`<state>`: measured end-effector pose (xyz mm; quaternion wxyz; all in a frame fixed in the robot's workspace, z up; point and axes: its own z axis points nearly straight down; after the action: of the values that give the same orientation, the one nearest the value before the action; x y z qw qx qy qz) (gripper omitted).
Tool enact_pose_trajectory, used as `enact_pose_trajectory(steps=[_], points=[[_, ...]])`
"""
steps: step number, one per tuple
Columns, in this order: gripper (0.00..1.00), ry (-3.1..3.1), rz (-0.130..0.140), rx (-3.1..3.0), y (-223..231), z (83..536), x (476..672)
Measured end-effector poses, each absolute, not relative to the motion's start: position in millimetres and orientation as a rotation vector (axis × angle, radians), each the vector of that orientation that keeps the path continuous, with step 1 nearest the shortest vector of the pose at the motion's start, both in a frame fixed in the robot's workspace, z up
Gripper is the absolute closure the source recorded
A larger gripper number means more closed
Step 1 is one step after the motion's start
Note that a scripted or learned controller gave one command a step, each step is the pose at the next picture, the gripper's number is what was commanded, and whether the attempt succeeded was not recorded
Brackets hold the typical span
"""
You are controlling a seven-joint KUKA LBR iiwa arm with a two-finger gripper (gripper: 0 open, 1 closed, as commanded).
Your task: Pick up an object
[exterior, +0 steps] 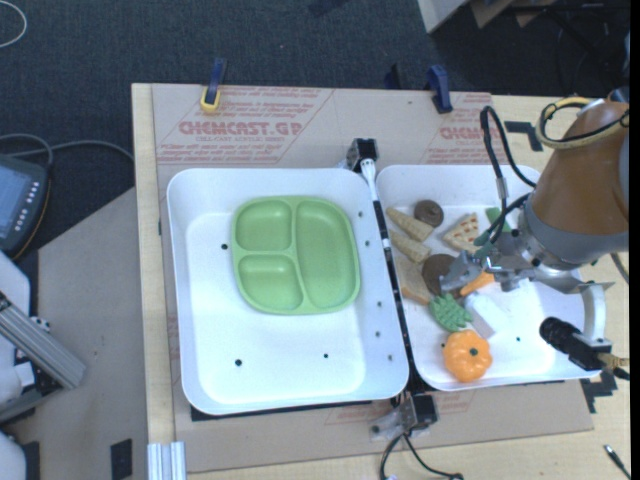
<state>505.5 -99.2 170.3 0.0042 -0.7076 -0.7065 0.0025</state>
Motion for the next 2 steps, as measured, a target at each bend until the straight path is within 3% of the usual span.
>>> enact_pose_trajectory(steps=[1, 2], points=[[0.00, -2.221, 0.000, -2.223, -100, 109, 503.1], [0.00, -2.229, -0.011, -2.242, -105, 96, 509.3]])
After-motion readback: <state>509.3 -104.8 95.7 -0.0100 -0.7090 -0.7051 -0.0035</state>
